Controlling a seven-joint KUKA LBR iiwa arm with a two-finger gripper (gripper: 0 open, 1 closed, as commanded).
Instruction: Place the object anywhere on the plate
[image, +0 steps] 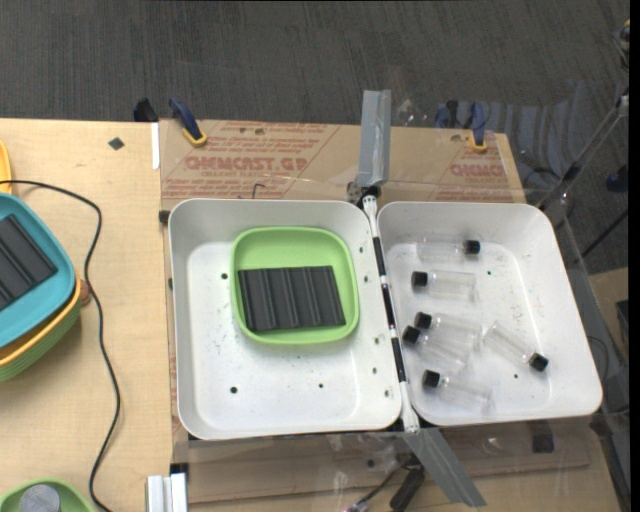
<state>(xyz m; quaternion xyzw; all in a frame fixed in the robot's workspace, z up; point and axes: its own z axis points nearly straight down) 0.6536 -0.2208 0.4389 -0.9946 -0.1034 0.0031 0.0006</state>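
Left bin (200, 380): green plate (295, 250); vials (450, 340) right bin (560, 390).

We are looking at a lab or test workshop: a plywood counter (80, 400) carries two shallow white bins (200, 400) clamped side by side over cardboard sheeting (270, 160), a black cable (105, 330) trails across it, and grey carpet (300, 50) lies beyond.
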